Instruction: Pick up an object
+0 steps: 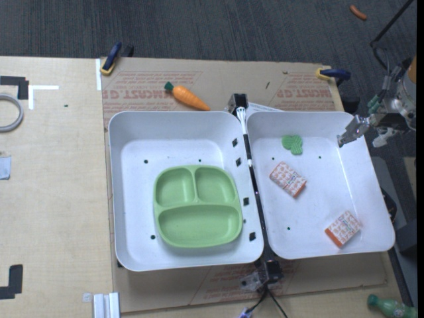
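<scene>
The jaws (363,132) hang spread open, holding nothing, over the right bin's (371,234) far right rim. Inside it lie 2 packets (287,179) (342,228) and a green piece (292,144); a green tray (197,206) fills the left bin (129,197).

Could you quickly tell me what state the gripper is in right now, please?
Gripper: at the right bin's far right edge; state cannot be told.

Green divided plate (197,206) in left bin (126,177), two packets (287,179) (342,228) in right bin (371,177), gripper (363,132) above its right rim
</scene>
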Action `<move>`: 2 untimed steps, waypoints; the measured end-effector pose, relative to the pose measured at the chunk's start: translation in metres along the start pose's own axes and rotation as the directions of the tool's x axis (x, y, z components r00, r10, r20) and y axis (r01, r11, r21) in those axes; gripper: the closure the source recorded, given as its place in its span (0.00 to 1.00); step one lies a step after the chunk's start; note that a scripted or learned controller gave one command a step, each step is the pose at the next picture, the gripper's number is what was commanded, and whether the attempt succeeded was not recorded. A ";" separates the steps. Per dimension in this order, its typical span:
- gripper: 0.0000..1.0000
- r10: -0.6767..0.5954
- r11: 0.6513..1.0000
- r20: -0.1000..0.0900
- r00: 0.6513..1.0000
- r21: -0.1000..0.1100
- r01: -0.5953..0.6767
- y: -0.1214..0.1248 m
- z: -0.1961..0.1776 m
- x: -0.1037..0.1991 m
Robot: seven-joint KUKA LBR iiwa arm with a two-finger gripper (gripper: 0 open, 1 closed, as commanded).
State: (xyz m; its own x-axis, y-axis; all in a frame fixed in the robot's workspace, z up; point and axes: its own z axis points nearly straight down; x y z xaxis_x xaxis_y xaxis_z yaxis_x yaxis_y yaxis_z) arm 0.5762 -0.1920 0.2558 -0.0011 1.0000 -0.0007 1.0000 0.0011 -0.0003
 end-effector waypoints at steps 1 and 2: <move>0.00 -0.060 0.998 -0.001 0.998 0.000 0.060 -0.027 0.091 0.071; 0.00 -0.239 0.971 0.000 0.971 -0.002 0.239 -0.030 0.063 0.157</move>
State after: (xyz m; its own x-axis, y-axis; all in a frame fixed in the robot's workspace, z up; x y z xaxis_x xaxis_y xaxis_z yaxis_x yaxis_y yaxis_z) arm 0.5465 -0.0346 0.1925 -0.2401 0.9708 -0.0010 0.9708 0.2401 0.0014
